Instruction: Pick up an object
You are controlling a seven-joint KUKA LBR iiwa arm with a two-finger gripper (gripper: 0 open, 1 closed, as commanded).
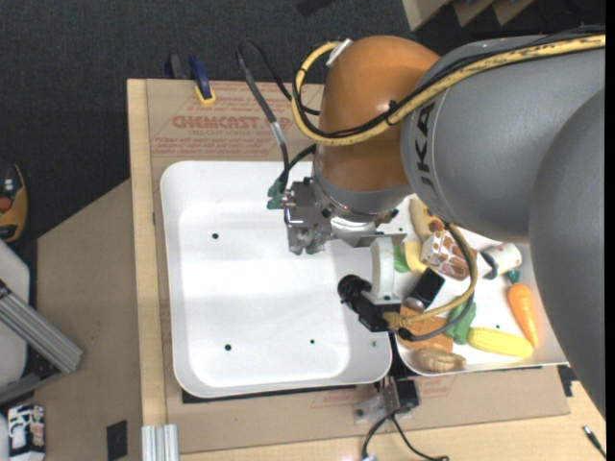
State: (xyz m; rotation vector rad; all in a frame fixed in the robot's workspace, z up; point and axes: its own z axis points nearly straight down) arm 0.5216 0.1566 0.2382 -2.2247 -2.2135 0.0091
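Grey arm (519,133) looms in from right. Gripper (301,230) over left bin (221,296), far right part; whether wide or narrow, cannot tell. Carrot (522,313) lies in right bin (546,355).

Left bin (192,286): smooth white plastic with a soft sheen along its rounded rim; right bin (538,361) is of the same white plastic and holds glossy moulded-plastic toy foods, among them an orange carrot (520,312) and a yellow piece (500,342). Arm: grey casing (519,113) smooth and matt, orange band (370,113) smooth with a faint satin shine, gripper (303,238) of dull bare metal. Bench top (154,257): matt brown paper-like sheet with red print; floor (77,65) a dark, rough carpet-like weave.
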